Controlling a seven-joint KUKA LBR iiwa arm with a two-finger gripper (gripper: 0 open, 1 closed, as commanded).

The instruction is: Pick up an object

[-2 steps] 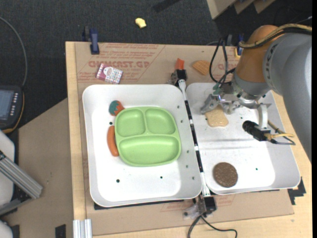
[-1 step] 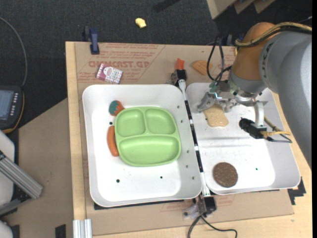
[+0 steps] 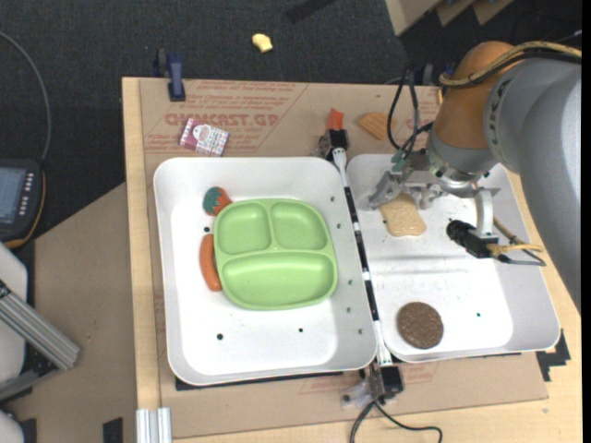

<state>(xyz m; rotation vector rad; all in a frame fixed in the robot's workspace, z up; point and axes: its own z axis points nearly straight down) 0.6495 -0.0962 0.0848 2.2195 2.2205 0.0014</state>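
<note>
1. Dark carpet surrounds the cardboard-topped table point(image 3: 277, 109), which carries two shallow white bins side by side; start your scan at the left one.
2. Your left white bin point(image 3: 185, 321) holds a green three-compartment plastic tray point(image 3: 274, 253), with an orange carrot-like toy point(image 3: 210, 262) lying along the tray's left edge and a small teal-and-red toy point(image 3: 217, 199) just above it.
3. Cross the divider and you reach the right white bin point(image 3: 526, 312). A flat tan cracker-like slab point(image 3: 404, 218) lies near its upper left corner, and a round brown disc point(image 3: 420, 325) sits well apart from it, near the lower edge.
4. Your pincer point(image 3: 434, 190) hangs on the grey arm with the orange band, low over the upper part of that bin. I cannot tell from this slant how its jaws stand, and nothing shows between them.
5. The relation that matters: the tan slab lies just left of and below the pincer, almost touching it, its longer side running roughly left to right. By my judgement it is the nearest candidate; the disc would need a longer reach toward you.
</note>
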